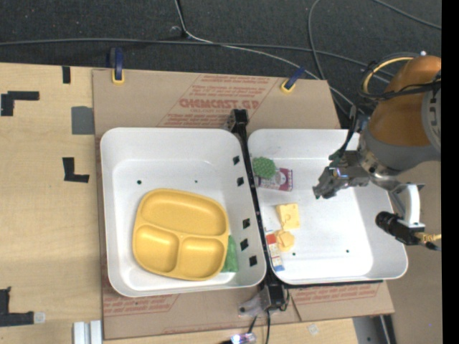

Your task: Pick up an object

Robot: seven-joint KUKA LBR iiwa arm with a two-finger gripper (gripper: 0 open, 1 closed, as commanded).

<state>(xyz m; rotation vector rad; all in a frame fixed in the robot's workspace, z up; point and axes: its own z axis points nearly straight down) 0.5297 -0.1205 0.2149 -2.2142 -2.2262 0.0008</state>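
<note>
My gripper [324, 188] hangs over the right bin [358, 264], right of its middle, pointing left and down. To its left lie a yellow cheese-like block [288, 215], a smaller yellow piece [285, 240], a green broccoli-like toy [264, 167] and a purple packet [282, 180]. A small red and blue item [274, 253] lies by the bin's left wall. Nothing shows between the gripper's tips, which are dark and too small to read.
The left bin [122, 156] holds a yellow divided plate [179, 233] with a green object [231, 254] at its right edge. A black divider [247, 185] separates the bins. Cables run across the dark floor behind. Brown cardboard lies under both bins.
</note>
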